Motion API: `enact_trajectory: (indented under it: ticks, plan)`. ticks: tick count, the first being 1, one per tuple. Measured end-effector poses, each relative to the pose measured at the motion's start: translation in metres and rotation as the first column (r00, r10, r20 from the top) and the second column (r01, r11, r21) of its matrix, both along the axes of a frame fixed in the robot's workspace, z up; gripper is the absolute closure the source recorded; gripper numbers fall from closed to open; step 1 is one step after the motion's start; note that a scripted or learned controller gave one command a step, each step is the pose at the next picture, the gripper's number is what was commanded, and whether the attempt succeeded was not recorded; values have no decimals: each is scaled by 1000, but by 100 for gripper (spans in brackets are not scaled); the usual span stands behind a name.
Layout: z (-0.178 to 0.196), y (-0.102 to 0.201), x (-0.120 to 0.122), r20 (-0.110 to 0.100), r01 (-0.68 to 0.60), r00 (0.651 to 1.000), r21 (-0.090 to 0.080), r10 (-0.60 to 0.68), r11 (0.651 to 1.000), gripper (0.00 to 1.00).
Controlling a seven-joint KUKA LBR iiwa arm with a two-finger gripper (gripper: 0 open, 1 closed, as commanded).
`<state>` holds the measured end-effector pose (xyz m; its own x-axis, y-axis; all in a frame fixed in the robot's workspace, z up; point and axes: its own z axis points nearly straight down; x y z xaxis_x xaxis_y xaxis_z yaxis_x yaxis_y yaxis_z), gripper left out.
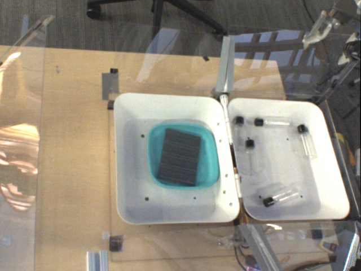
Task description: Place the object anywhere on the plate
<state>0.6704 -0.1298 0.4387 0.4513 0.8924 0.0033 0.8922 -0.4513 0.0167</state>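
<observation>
A teal square plate (210, 151) sits in the middle of the left white bin (130, 168). A dark grey ribbed rectangular block (179, 156) lies flat on the plate, well inside its rim and turned slightly off square. Several clear vials with black caps lie scattered in the right white bin (333, 174): one near the top (271, 121), one at the right (307, 143), one at the left (251, 154) and one at the bottom (282, 197).
The two bins touch along a central seam (230, 151). A grey metal bar (225, 66) runs up from the seam at the back. Wooden bench surface (62, 168) lies to the left. Cables and hardware (333, 27) stand at the top right.
</observation>
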Motion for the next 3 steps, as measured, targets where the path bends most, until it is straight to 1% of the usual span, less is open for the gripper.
enact_trajectory:
  ticks: [1,2,3]
  plan:
    - [-2,-44,0,-3,187,982,2,-187,982,0]
    - [-2,-67,-12,-4,316,949,3,-316,949,0]
    - [-2,-70,-61,-6,455,890,5,-455,890,0]
